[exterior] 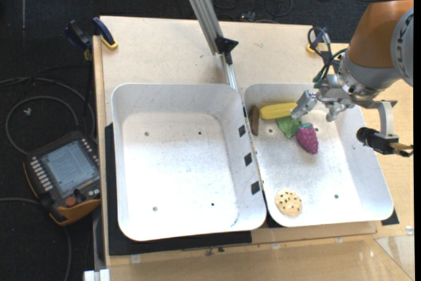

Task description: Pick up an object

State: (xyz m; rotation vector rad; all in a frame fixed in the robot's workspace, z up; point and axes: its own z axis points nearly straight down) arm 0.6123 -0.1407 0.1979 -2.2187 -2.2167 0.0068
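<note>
From the camera above, the pincer (318,104) hangs spread over the right bin (355,207), gripping nothing. To pick well, I'd drop straight onto the purple grapes (308,139) just below, clear of the green leaf (287,126) and the corn cob (277,111). I count one cookie (288,203), one cob, one grape bunch, two bins.

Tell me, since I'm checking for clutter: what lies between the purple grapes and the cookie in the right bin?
Nothing: the camera view shows bare white bin floor between the purple grapes and the cookie.
</note>
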